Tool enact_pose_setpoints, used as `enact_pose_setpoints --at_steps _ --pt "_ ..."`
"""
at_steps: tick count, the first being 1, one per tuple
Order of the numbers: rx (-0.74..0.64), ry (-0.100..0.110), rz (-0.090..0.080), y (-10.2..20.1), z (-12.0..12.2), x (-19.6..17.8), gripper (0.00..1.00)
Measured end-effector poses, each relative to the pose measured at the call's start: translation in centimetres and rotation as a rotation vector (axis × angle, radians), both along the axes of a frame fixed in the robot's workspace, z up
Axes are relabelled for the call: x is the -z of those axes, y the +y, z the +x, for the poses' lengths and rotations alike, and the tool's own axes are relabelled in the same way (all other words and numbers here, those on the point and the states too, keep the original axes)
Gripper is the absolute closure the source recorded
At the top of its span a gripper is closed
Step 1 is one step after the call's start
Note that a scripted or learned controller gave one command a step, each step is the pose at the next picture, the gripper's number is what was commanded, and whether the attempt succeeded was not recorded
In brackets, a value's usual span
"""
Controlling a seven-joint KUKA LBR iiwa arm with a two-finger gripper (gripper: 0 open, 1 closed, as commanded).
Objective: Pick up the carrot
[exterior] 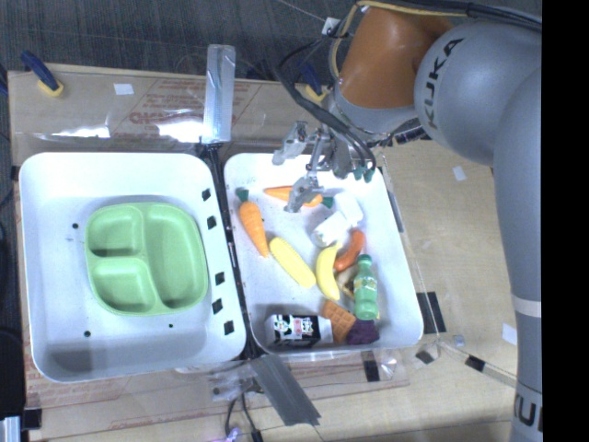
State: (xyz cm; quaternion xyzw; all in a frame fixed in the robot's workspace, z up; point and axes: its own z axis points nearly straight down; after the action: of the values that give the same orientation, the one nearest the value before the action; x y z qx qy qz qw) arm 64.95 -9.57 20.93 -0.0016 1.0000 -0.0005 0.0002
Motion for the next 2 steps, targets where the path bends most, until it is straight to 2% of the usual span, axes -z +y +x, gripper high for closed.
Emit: enact_pose_setpoints --at_steps 1,2 --pt "-0.066 0.009 0.003 -0.4 -1.9 11.5 0.00" --pt "-0.073 -0.004 0.000 -0.2 -1.5 9.8 1.00"
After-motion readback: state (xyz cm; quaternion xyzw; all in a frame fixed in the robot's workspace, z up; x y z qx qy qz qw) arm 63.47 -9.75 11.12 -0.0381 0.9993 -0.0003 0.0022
